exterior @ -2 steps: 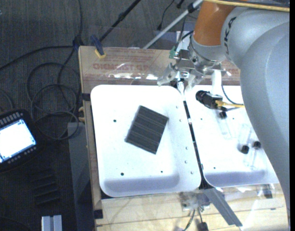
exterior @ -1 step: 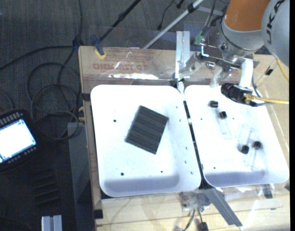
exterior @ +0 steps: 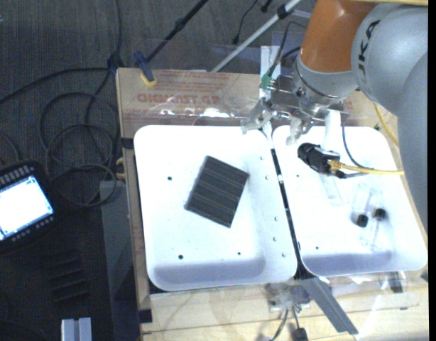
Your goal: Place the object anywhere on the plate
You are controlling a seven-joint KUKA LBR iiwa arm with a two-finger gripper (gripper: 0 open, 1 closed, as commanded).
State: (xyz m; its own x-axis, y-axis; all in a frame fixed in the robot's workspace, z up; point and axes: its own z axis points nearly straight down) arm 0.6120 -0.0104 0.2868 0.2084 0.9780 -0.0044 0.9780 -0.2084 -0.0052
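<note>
A dark ribbed rectangular plate [exterior: 217, 191] lies tilted in the middle of the left bin [exterior: 161, 261]. A small clear object with black ends [exterior: 367, 216] rests in the right bin [exterior: 388, 254], toward its right side. My gripper [exterior: 277, 123] hangs over the back of the seam between the two bins, above and to the right of the plate. Its two fingers are spread apart, open, with nothing between them. The clear object lies well to the gripper's lower right.
A black fitting with a yellow cable [exterior: 316, 156] hangs from the wrist over the right bin's back left. The grey arm with its orange band [exterior: 331, 27] covers the upper right. A clear plastic sheet [exterior: 189, 94] lies on the bench behind the bins.
</note>
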